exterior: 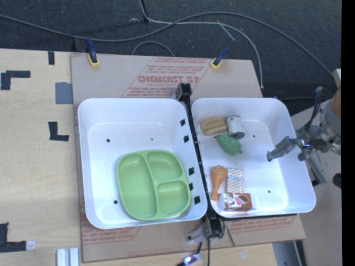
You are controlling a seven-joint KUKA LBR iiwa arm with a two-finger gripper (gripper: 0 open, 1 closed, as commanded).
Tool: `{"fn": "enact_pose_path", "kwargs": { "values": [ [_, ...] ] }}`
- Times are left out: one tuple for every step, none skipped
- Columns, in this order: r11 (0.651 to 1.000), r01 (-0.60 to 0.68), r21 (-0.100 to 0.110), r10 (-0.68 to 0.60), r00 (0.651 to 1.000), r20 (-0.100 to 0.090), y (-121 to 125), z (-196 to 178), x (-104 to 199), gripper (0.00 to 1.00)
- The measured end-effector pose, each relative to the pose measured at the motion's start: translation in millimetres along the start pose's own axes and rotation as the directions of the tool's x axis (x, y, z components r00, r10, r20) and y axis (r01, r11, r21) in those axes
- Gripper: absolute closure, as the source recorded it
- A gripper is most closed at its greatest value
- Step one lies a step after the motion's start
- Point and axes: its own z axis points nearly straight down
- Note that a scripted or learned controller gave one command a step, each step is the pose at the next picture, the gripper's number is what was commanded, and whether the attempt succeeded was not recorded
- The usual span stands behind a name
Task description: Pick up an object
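Two white bins side by side on a cardboard sheet [166, 76], meeting at a black divider [191, 143]. Left of the divider, left bin [91, 148] holding a green sectioned plate [152, 184] toward its near side. Right of the divider, right bin [288, 193] holding a cluster of small things: tan bun-shaped piece [213, 126] at the far end, touching a white and grey cylinder [234, 126]; dark green toy [229, 145] just below those; orange drumstick shape [217, 180] close beside the divider; patterned packet [235, 179] next to it; brown and white packet [238, 201] nearest the camera. Cables [183, 21] trailing over the dark floor beyond the divider's far end. Gripper [280, 149] well right of the divider, over the right bin's outer side, apart from every item. One grey finger [280, 149] visible, angled down toward the bin floor; nothing seen between the fingers, gap too unclear to call released or clenched.
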Motion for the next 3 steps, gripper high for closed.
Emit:
{"fn": "enact_pose_path", "kwargs": {
  "values": [
    [1.0,-0.001,0.003,0.001,1.0,-0.001,-2.8,62.9,-1.1,0.0],
    [1.0,0.0,0.004,0.0,1.0,0.0,5.9,117.9,-4.1,0.0],
    [1.0,0.0,0.0,0.0,1.0,0.002,5.9,149.2,-4.0,0.0]
  ]
}}
